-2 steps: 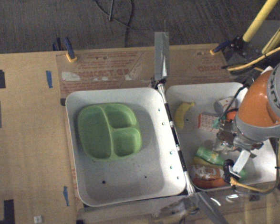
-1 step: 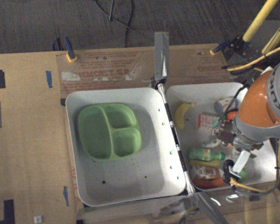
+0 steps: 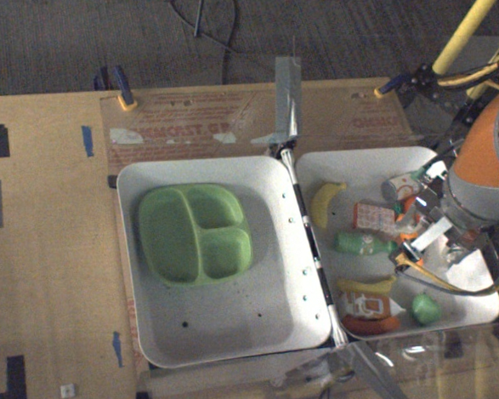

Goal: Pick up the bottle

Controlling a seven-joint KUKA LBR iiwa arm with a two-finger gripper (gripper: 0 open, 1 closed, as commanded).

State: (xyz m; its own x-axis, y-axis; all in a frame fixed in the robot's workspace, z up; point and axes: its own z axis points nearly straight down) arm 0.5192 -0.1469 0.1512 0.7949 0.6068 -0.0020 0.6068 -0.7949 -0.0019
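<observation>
Two shallow white bins on desk. Left bin [image 3: 156,329] holds green divided plastic plate [image 3: 196,232], out of my way. Right bin [image 3: 349,160] crowded: green plastic bottle [image 3: 363,243] lies on side mid-bin, beside yellow banana [image 3: 326,202]. My pincer [image 3: 423,240] hovers just right of bottle; arm reaches in from right, wrist angled down. Pincer state: cannot tell.

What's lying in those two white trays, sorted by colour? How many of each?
Green: 3, the divided plate, the bottle, a small round thing
Yellow: 2, banana, banana
Red or orange: 2, carton, jar
Grey: 1, can
Total: 8
</observation>
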